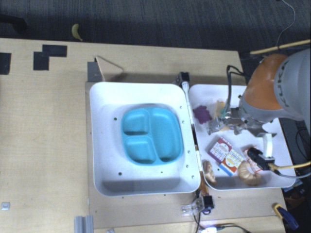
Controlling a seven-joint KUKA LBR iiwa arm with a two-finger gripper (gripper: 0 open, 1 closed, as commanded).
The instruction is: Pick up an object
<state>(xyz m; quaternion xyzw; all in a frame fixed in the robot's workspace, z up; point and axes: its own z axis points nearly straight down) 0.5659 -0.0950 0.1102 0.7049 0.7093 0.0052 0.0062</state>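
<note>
My gripper [217, 124] hangs low over the middle of the right bin [206, 92], on the grey arm with its orange band [265, 84] that reaches in from the right. A purple object [201, 113] lies just left of it, close to the gripper tip; whether they touch is unclear. A red and white box [225, 155] lies below the gripper, apart from it. A tan, lumpy object [250, 173] rests at the bin's near right, and another tan piece [209, 171] sits at the near left corner. I see nothing held.
The left bin [104, 130] holds a blue divided tray [151, 134]. A ridge [190, 125] separates the two bins. A small pale yellowish item [220, 105] lies above the gripper. Cables and a clip [204, 204] sit at the bench's front edge.
</note>
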